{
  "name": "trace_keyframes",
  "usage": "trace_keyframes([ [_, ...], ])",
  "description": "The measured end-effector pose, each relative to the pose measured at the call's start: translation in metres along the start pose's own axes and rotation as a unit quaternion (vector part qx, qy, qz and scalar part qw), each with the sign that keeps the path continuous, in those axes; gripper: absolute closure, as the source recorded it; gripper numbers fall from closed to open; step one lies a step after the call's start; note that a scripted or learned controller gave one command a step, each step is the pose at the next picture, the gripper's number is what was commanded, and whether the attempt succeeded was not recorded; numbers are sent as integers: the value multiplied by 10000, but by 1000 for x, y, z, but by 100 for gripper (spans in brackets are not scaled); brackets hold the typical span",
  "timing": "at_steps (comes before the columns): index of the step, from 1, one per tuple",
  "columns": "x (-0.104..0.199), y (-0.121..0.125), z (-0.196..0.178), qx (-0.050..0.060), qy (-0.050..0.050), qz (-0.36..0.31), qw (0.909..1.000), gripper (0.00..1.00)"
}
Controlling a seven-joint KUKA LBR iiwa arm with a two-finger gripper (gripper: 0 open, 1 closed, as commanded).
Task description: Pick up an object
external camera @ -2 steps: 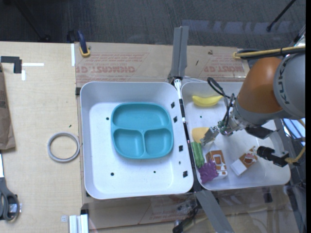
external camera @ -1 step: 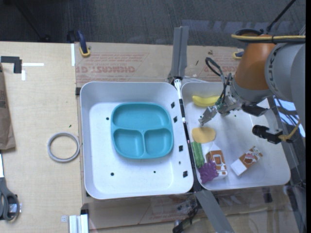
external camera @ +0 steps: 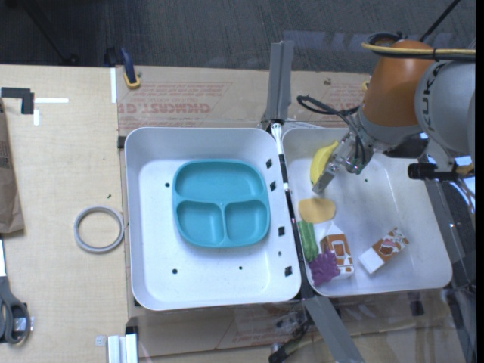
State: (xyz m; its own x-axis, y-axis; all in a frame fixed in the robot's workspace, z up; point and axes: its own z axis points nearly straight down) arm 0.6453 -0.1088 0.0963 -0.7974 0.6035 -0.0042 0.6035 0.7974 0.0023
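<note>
Over right bin (external camera: pixel 423 278), gripper (external camera: pixel 325 181) hangs beside banana (external camera: pixel 323 159), at 12 o'clock from yellow chip (external camera: pixel 317 210). Grip state: cannot tell. Nothing seen held. Step: approach to pick. Next: descend square on one item, close, lift clear of bin wall.

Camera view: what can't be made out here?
- Tool: small and blurred, so its state cannot be told.
- Banana: partly covered by the tool and wrist.
- Scissors: cut off by the left edge.
- Brown bag: cut off by the left edge.
- Carton and box: print too small to read.
</note>
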Motion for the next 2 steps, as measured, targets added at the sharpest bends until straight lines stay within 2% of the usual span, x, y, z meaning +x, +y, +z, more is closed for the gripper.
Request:
trace_keyframes([
  [1, 103, -29, -96, 6, 14, -506, 9987, 0],
  [2, 143, -89, 0, 12, 21, 1044, 9945, 0],
])
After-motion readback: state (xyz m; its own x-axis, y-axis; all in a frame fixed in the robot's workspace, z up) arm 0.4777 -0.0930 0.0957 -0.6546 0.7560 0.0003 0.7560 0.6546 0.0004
